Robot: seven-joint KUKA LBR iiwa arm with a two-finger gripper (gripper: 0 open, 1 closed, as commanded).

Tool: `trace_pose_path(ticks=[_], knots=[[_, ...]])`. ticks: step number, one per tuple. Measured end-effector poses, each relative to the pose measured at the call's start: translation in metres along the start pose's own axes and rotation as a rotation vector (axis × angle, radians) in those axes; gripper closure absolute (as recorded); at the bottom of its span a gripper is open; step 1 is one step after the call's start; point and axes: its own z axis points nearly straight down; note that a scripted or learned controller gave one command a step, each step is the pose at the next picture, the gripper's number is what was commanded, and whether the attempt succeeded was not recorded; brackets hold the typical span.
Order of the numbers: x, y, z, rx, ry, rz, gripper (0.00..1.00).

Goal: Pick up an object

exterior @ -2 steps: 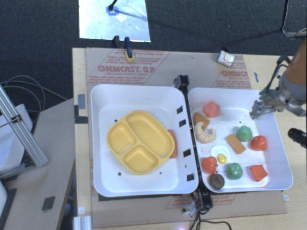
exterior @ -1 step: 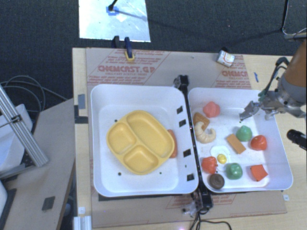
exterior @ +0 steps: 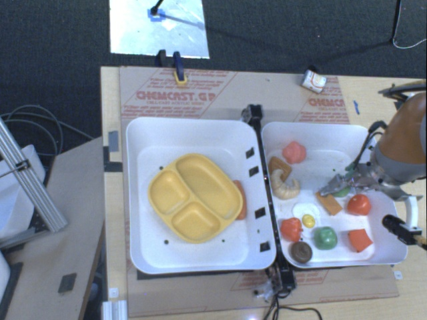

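Bins sit side by side on the worktop (exterior: 220, 92), which is covered with printed cardboard. The left bin (exterior: 143, 179) holds a yellow tray (exterior: 195, 197) with three compartments, set at a slant; an orange piece (exterior: 240, 199) shows just past the tray's right edge, against the bin's right wall.

The right bin (exterior: 320, 133) holds toy foods. A pink piece (exterior: 293, 152) lies near the back. In front of it is a tan croissant (exterior: 285, 182). A fried egg (exterior: 306, 215) lies near the middle, with a red piece (exterior: 290, 229) at its left and a brown round piece (exterior: 301, 251) close to the front wall. A green ball (exterior: 325, 237) sits just right of the brown piece. An orange wedge (exterior: 329, 203) lies between the egg and a red tomato (exterior: 358, 205). An orange block (exterior: 360, 240) rests in the front right corner.

Reaching in from the right, the arm (exterior: 403, 149) is low over the right bin. Its end effector (exterior: 339, 184) is down among the foods, just above the orange wedge and left of the tomato, with a bit of green showing at its tip. Whether it is released or clenched cannot be told, and no item is seen between its fingers.

Behind the bins, a small white can (exterior: 313, 80) lies on the worktop, and a yellow-and-blue clamp (exterior: 179, 69) grips the back edge.
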Motion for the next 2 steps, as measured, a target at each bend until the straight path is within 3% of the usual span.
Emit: trace_pose_path(ticks=[1, 2], knots=[[0.000, 0.004, -0.017, -0.008, -0.004, -0.005, 1.00], [0.049, -0.007, -0.131, -0.008, -0.002, -0.012, 1.00]])
